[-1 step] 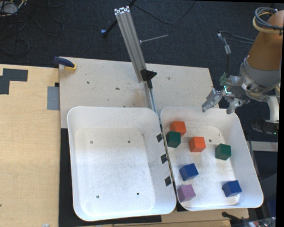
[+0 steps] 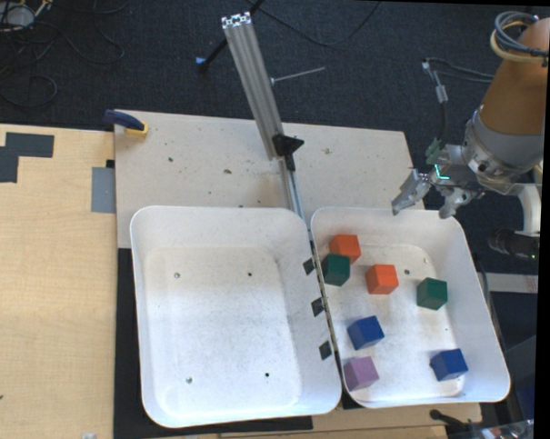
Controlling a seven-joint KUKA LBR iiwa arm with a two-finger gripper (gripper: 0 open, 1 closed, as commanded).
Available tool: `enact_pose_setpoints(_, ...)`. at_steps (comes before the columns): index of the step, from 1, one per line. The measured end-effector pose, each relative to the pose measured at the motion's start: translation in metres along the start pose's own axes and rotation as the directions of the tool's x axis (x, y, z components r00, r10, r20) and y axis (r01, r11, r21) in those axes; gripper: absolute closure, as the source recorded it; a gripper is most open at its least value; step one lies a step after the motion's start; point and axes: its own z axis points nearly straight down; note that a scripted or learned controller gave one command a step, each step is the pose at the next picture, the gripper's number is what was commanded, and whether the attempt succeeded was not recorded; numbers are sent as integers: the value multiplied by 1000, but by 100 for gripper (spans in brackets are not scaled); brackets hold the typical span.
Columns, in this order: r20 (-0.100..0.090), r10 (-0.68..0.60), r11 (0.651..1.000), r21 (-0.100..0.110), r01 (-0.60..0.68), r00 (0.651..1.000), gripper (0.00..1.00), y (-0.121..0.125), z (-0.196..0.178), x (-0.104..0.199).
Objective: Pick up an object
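The right bin [image 2: 478, 268] holds several small blocks: an orange one [image 2: 346, 245] touching a dark green one [image 2: 336, 269], another orange one [image 2: 382, 279], a green one [image 2: 432, 293], two blue ones [image 2: 366, 332] [image 2: 449, 364] and a purple one [image 2: 360, 371]. My gripper [image 2: 430, 201] hangs above the bin's far rim, up and to the right of the blocks. Its two fingers are spread apart with nothing between them.
The left bin [image 2: 156, 227] lies beside the right one, with black clips [image 2: 318, 306] along the shared edge. A slanted aluminium rail [image 2: 258, 86] rises behind the bins. A blue and yellow tool [image 2: 125, 121] lies at the bench's far left corner.
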Motion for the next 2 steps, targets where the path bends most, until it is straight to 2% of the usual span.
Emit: enact_pose_setpoints(2, -1, 5, 1000, 7, -5, 1000, 0, -9, 126, -4)
